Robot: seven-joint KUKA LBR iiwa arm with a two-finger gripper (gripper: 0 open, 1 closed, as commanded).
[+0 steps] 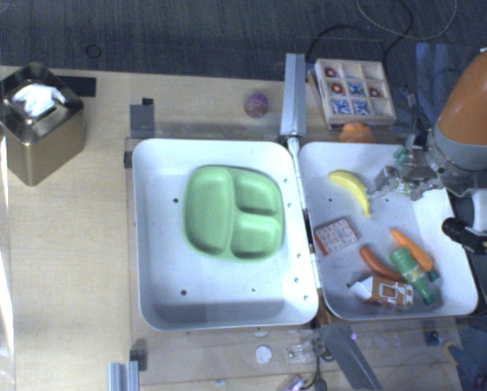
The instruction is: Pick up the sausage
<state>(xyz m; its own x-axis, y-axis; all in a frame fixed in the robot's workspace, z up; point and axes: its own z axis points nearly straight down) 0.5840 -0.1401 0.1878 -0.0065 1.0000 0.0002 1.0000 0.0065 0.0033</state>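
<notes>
Metal two-finger gripper point(388, 179) above right white bin point(463, 296); grip state cannot be told. Reddish-orange sausage point(379, 263) lies well apart.

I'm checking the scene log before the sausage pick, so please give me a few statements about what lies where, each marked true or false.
1. The sausage lies in the right bin. True.
2. The green divided tray sits in the right bin. False: it sits in the left bin.
3. The banana lies in the same bin as the sausage. True.
4. The gripper holds the sausage. False: it sits near the banana at the bin's upper part, apart from the sausage.
5. The green bottle stands upright on the bench outside the bins. False: it lies on its side in the right bin, beside the sausage.
</notes>
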